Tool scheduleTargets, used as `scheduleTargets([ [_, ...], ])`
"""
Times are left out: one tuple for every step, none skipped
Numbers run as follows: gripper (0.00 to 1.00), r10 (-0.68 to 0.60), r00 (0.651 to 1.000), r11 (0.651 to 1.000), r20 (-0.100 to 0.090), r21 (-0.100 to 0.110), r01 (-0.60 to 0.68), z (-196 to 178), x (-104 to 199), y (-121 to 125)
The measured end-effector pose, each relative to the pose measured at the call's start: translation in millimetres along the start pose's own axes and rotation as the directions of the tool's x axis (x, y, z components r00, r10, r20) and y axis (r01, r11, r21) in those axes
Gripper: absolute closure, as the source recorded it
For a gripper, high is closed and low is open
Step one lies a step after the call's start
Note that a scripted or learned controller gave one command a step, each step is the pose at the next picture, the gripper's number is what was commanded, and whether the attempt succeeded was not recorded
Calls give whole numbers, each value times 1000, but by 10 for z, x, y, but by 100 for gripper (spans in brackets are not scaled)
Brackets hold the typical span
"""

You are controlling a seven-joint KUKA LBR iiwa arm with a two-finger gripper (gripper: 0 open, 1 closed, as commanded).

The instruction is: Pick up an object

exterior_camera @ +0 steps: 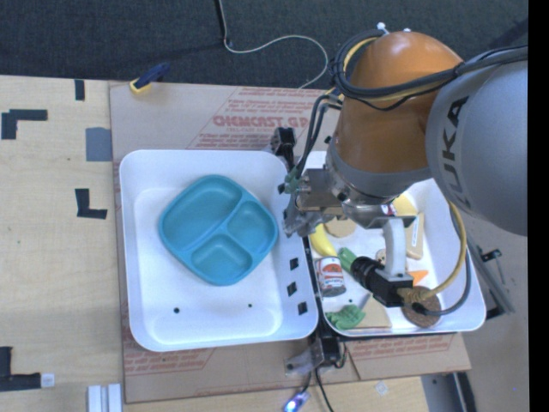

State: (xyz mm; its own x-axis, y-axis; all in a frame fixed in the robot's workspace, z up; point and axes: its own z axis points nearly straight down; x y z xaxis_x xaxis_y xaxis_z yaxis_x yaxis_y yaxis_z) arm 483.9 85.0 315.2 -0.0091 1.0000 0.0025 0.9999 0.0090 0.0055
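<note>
My gripper [298,211] hangs low over the left edge of the right bin [467,316], mostly hidden under the orange wrist band and grey arm. Just below it lies a yellow banana [322,241], and beyond that a small can with a red label [331,276]. Further items lie in the same bin: a green leafy piece [346,318], a tan cracker [375,318], a brown round piece [419,305], a small orange piece [419,276] and a yellow piece [404,204]. I see nothing held.
The left bin [141,316] holds a blue divided plate [219,229]. The wall between the two bins [296,286] runs right beside the gripper. Cardboard lies under both bins, and a cable trails at the back.
</note>
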Motion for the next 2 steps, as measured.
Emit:
scheduleTargets([
  [100,-1,1000,1000,-1,-2,1,-934,610,10],
  [100,6,1000,1000,5,7,-6,-979,573,8],
])
